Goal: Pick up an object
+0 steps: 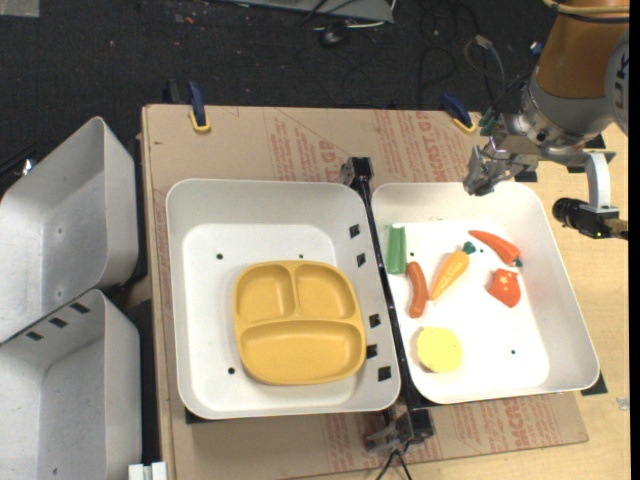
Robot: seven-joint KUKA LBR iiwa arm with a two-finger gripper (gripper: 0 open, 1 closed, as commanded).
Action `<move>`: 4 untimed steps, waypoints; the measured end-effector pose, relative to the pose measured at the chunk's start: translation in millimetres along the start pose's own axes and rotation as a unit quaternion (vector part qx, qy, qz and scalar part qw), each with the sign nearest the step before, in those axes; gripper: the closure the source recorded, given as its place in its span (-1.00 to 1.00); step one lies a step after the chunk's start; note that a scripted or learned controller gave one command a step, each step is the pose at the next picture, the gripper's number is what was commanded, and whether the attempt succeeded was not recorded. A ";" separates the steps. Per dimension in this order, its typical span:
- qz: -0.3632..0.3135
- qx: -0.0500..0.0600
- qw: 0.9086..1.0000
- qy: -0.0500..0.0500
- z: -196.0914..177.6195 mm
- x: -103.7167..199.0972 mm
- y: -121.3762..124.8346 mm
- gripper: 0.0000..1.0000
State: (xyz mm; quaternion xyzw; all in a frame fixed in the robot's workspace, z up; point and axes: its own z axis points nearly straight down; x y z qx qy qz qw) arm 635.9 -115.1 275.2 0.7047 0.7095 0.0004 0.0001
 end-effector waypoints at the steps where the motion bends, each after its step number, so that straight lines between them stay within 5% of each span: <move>1: 0.000 0.001 1.000 0.001 19.3 50.6 -4.7 1.00; 4: 0.000 0.002 1.000 0.000 40.3 195.0 -19.2 1.00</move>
